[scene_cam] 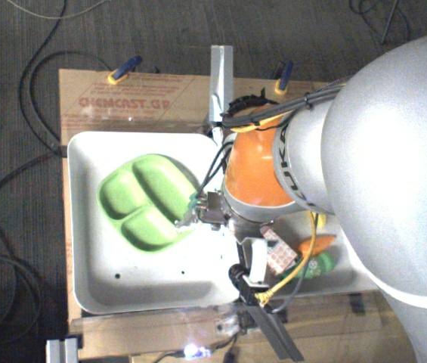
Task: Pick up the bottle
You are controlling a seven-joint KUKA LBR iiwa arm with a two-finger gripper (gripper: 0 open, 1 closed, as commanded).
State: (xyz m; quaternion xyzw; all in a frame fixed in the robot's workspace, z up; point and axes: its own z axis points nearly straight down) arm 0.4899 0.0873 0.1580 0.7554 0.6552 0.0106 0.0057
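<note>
Though half-hidden, bottle (323, 265) right of tool (197, 212)

I read the divided plate (149, 200) as smooth green plastic, lying in a white bin (85, 225) of glossy plastic; under that bin matt brown cardboard (122, 100), around it rough dark carpet (9, 225).

The divided plate (146, 199) lies in the left bin (115, 278), toward its upper middle, with the gripper (195, 212) at the plate's right edge. In the right bin (340, 280), low and right of the frame's centre, a small packet (280, 254) lies just left of the bottle (320, 265), both partly under the arm (364, 165).
</note>
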